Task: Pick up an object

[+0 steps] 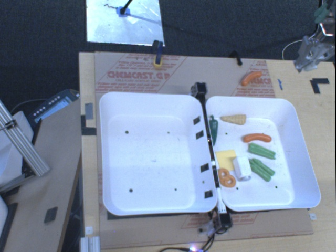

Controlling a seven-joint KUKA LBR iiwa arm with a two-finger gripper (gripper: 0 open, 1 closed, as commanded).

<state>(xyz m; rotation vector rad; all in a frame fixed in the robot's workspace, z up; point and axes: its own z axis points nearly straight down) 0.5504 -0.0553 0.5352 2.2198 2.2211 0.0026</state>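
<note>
Although the task calls for an object to be picked up, the camera view shows nothing lifted yet: every candidate item rests on a surface, so the whole pick appears to remain ahead. The right bin point(302, 140) holds the objects: a pale cone-shaped piece point(234, 119) near its upper wall, an orange sausage point(257, 138) below it, 2 green pods point(261, 160) lying roughly parallel toward the middle right, a yellow block point(226, 158) touching a small white cylinder point(242, 168), an orange ring-shaped piece point(227, 178) just beside both, and a dark green pepper point(213, 128) against the divider wall. A second orange sausage point(251, 78) lies outside the bins on the bench point(173, 70) beyond the right bin's far edge. The left bin point(113, 140) adjoins the right one along a clipped centre seam. The gripper point(311, 56) sits at the upper right corner of the frame, well apart from both bins and high relative to the bench, with its body angled down toward the left; whether its pincer is released or clenched cannot be told at this size and blur, and no item is visible in it. Judged from this pose, the arm must travel left and down over the right bin before any grasp can begin.
</note>
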